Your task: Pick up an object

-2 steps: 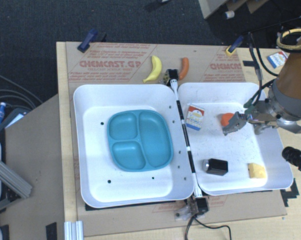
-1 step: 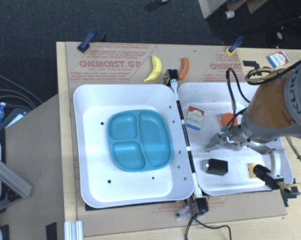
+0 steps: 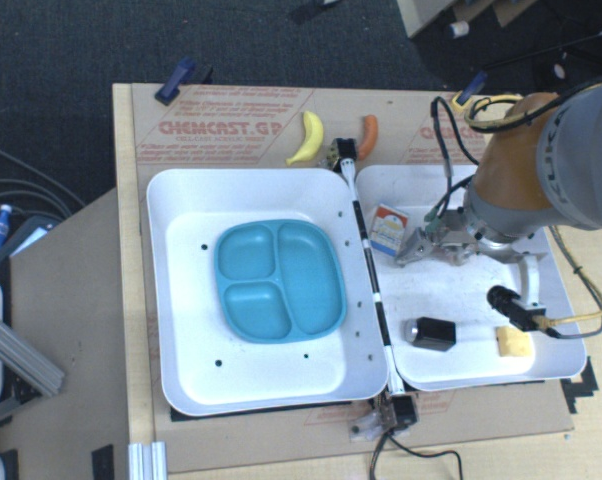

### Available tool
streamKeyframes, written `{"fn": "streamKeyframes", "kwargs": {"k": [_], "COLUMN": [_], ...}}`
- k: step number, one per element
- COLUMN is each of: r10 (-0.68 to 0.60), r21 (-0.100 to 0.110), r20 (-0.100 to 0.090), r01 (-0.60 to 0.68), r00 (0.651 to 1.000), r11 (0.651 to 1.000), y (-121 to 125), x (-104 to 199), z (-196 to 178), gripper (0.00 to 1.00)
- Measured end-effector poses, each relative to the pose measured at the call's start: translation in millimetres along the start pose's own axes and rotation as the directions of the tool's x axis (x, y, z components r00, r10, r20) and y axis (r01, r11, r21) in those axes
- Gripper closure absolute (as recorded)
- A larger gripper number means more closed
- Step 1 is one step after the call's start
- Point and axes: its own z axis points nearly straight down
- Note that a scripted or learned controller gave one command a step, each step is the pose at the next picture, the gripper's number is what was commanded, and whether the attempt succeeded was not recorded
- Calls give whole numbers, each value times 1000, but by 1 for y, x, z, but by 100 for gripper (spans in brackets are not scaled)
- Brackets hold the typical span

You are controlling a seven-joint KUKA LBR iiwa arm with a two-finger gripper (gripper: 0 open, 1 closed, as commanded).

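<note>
Bench [image 3: 231,118]: brown board with red printed lettering, bearing two shallow white bins side by side

Left bin [image 3: 181,218]: holds one blue divided plate [image 3: 281,280] with three compartments, lying flat near the middle

Right bin [image 3: 461,363]: holds a small red, white and blue box [image 3: 387,228] near its upper left; a black block [image 3: 433,333] toward the front; a yellow piece [image 3: 515,342] at the front right corner

Beyond the bins, on the bench: a banana [image 3: 307,138] and, to its right, an orange carrot-like item [image 3: 367,136]

Arm: grey with orange band, reaching in over the right bin

End effector [image 3: 413,251]: low over the right bin, just right of the small box; cannot tell how it stands or whether it grips anything
</note>
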Motion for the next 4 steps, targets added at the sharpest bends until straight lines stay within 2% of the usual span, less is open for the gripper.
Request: {"fn": "streamKeyframes", "kwargs": {"k": [1,2,3,4], "r10": [1,1,1,0], "r21": [8,2,3,0], "r20": [5,2,2,2], "r01": [-1,-1,-1,0], "r00": [1000,1000,1000,1000], "r11": [1000,1000,1000,1000], "y": [70,71,71,72], "x": [15,18,18,18], "z": [0,-10,-10,-21], "gripper": [0,100,0,100]}}
